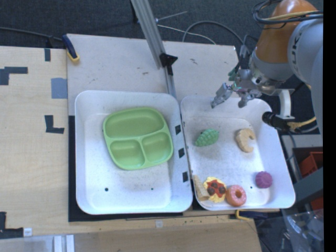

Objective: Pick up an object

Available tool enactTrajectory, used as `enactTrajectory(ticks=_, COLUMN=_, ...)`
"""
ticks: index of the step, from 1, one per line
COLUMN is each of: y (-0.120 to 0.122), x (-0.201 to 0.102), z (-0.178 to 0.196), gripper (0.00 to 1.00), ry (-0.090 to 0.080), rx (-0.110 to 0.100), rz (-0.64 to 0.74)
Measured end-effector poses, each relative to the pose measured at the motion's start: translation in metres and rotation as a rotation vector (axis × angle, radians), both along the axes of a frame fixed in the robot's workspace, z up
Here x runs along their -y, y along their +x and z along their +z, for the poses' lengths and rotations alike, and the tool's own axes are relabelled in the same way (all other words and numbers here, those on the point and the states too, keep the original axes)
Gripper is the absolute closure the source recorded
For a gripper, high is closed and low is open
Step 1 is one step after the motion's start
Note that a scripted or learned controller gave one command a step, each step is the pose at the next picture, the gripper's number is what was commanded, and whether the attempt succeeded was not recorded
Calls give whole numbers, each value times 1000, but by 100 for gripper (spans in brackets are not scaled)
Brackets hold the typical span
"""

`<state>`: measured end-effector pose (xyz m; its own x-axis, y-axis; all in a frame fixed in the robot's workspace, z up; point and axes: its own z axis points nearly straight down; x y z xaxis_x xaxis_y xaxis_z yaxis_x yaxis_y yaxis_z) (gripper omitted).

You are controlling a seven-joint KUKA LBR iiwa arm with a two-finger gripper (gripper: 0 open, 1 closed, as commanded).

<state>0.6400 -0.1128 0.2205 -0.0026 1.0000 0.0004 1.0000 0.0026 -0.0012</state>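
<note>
My gripper (231,99) hangs over the far edge of the right bin (226,150), its two fingers spread open with nothing between them. Below it in that bin lie a green bumpy toy (207,137), a tan bitten pastry (245,139), a purple ball-like toy (263,179), a pink-frosted donut (235,195) and a small pizza slice (212,188). The green toy is the closest, slightly left of and nearer the camera than the fingers.
The left bin (92,156) holds a green divided plate (138,137). A metal pole (152,33) slants down to the gap between the bins. Black cables run behind the bench by the arm.
</note>
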Motion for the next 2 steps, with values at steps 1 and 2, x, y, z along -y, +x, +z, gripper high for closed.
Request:
enactTrajectory(ticks=1, y=0, x=0, z=0, gripper=0, ry=0, rx=0, rz=0)
enactTrajectory(ticks=2, y=2, x=-9, z=-49, gripper=0, ry=-1, rx=-4, rz=0)
